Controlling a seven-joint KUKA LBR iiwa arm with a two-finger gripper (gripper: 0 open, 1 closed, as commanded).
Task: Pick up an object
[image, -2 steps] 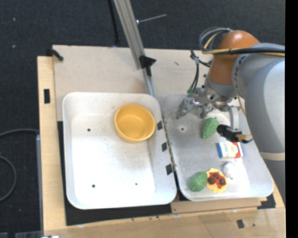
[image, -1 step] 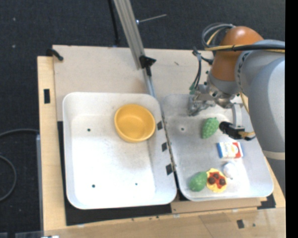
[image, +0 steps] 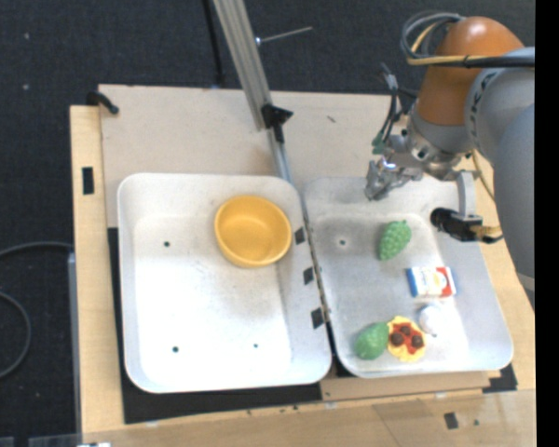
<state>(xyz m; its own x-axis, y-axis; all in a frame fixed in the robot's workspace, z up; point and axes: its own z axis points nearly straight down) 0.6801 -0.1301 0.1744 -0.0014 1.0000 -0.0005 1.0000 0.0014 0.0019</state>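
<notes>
My gripper (image: 380, 182) hangs over the back edge of the right bin (image: 466, 343), above and a little left of a green bunch of grapes (image: 394, 238). Nothing shows between its fingers. Further forward in that bin lie a small white carton with blue and red print (image: 430, 281), a white rounded piece (image: 430, 318), a yellow toy with dark red spots (image: 406, 337) and a green leafy toy (image: 373, 341). A yellow bowl (image: 252, 230) stands upright in the left bin (image: 168, 343), near its back right corner.
A slanted metal pole (image: 250, 63) rises from the back of the bench between the bins. The grey arm with its orange band (image: 466, 73) fills the upper right. The bench's bare cardboard surface (image: 186, 128) lies behind the bins.
</notes>
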